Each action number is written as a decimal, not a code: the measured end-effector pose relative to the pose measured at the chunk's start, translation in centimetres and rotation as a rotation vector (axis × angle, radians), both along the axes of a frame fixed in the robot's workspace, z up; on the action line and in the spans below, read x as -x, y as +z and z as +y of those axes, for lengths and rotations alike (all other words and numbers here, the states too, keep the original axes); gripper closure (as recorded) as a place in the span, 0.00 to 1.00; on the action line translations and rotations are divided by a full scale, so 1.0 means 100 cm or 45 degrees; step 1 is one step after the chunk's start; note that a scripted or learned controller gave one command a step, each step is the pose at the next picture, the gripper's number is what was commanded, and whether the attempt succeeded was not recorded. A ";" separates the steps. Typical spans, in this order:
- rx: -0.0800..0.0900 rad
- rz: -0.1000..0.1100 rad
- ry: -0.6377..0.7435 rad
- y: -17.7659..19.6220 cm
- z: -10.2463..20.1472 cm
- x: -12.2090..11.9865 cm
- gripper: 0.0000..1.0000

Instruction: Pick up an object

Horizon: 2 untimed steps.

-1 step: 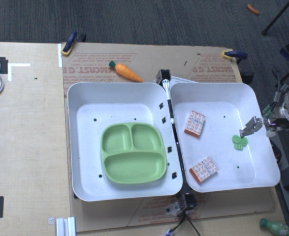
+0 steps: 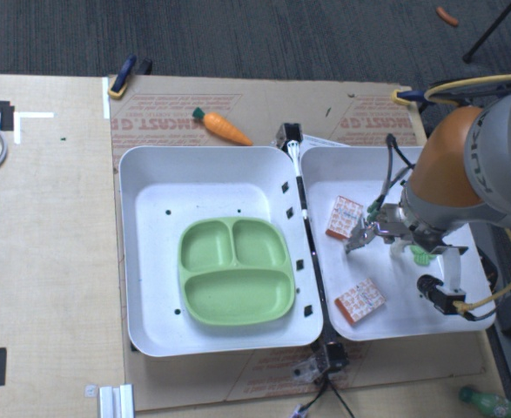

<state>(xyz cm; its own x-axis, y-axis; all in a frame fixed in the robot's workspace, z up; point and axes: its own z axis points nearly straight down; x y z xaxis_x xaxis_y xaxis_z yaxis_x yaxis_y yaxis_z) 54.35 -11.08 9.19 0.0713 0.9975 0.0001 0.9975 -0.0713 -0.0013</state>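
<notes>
The pincer (image 2: pixel 366 236) hangs low inside the right bin (image 2: pixel 464 320), with its metal fingers pointing to the left. How far it is open cannot be told from this angle, and nothing can be seen between the fingers. Just to the upper left of the tips lies a small red and white packet (image 2: pixel 344 217), very near to them, but it is not clear if they touch. A second packet (image 2: pixel 359 301) of the same kind lies lower in the same bin, well apart from the pincer. Something small and green (image 2: pixel 423 253) shows just beside the wrist, partly hidden by the arm (image 2: pixel 464 168). The arm, grey with an orange band, comes in from the right and covers the right part of this bin. The left bin (image 2: pixel 142 259) holds a green plate (image 2: pixel 235 271) with three compartments. Behind the bins, on the cardboard (image 2: pixel 325 120) that covers the counter (image 2: pixel 46 259), lies a toy carrot (image 2: pixel 223 126).
</notes>
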 end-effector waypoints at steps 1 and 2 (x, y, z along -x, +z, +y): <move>0.001 0.000 -0.260 0.000 0.014 -0.063 0.00; 0.002 0.001 -0.257 0.010 0.014 -0.063 1.00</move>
<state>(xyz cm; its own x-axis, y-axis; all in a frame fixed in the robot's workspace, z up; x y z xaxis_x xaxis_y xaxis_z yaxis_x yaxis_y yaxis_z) 60.66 -9.70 10.17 0.2700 0.9629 -0.0019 0.9629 -0.2700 -0.0021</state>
